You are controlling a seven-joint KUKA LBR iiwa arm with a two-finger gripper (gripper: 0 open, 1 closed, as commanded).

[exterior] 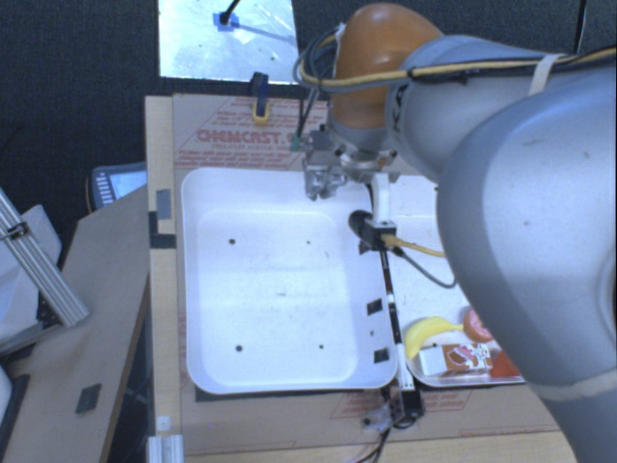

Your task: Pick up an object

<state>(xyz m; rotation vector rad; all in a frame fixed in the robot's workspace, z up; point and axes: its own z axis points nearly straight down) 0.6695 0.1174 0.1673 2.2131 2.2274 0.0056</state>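
Observation:
My gripper (319,185) hangs over the far right corner of the left white bin (207,287), close to its back rim. Nothing shows between its tips. In the right bin (432,379), near its front, lie a yellow banana (429,333), a red round object (476,325) and a red-and-white packet (469,359). The big grey arm covers most of that right bin.
A brown cardboard sheet (241,135) lies under both bins, with a yellow-and-black clamp (259,99) at its far edge. A wooden bench surface (96,297) and a metal rail (39,263) are to the left.

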